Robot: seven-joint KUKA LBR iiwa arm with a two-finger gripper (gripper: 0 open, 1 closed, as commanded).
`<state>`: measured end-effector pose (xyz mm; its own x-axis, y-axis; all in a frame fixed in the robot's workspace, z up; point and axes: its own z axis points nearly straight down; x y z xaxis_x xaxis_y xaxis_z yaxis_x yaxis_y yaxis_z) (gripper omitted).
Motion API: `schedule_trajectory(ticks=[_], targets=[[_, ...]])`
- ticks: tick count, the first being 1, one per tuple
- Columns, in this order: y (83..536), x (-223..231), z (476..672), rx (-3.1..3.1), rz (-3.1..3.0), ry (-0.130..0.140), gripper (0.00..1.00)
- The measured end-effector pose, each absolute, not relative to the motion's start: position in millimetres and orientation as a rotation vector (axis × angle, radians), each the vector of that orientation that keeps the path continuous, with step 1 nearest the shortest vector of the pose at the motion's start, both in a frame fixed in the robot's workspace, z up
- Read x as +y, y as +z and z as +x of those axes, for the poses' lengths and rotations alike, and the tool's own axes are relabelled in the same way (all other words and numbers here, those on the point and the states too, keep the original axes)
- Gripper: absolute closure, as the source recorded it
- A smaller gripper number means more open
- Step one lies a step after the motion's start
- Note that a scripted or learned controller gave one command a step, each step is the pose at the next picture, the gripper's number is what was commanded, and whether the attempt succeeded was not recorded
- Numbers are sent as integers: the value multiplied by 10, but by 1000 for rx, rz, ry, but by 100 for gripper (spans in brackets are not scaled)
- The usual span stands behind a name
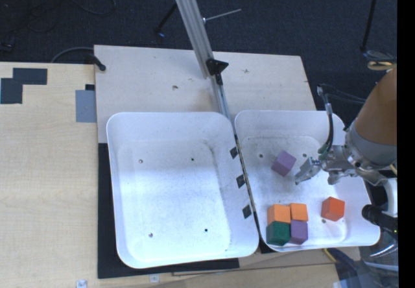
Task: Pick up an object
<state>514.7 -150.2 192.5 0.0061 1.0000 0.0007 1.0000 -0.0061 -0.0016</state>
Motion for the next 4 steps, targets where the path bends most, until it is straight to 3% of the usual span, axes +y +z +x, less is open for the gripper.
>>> schedule_trajectory(ticks=[1, 2, 3, 4], targets=[[889, -1276, 5756, -2224, -2220, 1, 0], [1944, -585, 5137, -2227, -2215, -5, 0], [1658, -1259, 5735, -2218, -2227, 4, 0], [896, -1213, 6037, -2226, -2219, 0, 0]])
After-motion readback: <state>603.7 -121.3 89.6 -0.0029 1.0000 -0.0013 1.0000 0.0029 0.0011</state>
